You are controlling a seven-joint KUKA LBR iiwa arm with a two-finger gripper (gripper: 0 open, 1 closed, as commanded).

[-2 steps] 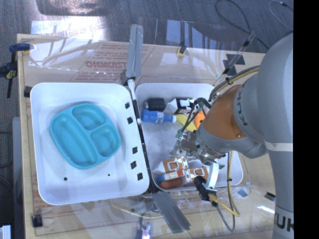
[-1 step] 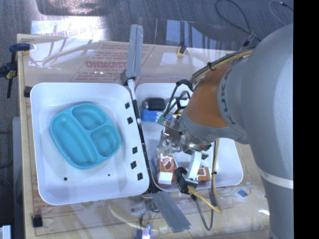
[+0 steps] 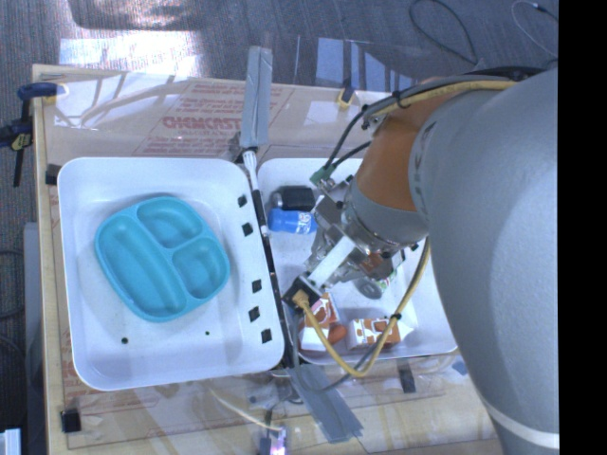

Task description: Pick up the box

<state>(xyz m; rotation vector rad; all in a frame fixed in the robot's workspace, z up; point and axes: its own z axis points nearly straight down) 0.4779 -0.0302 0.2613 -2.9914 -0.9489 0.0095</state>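
The left shallow white bin holds a turquoise plastic divided plate. In the right white bin lie a black block and a blue can far, and the orange-and-white cardboard box near. The gripper hangs just left of the box; its state I cannot tell. It risks nudging the box against the near wall.

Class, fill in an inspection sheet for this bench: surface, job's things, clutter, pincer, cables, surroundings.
Surface: two white bins, left bin and right bin, on a cardboard-covered bench.
Job's things: orange-and-white box in the right bin's near end.
Clutter: blue divided tray in the left bin; blue can and black object in the right bin.
Pincer: pincer low over the right bin, beside the box.
Cables: yellow cable looping along the arm.
Surroundings: grey carpet.
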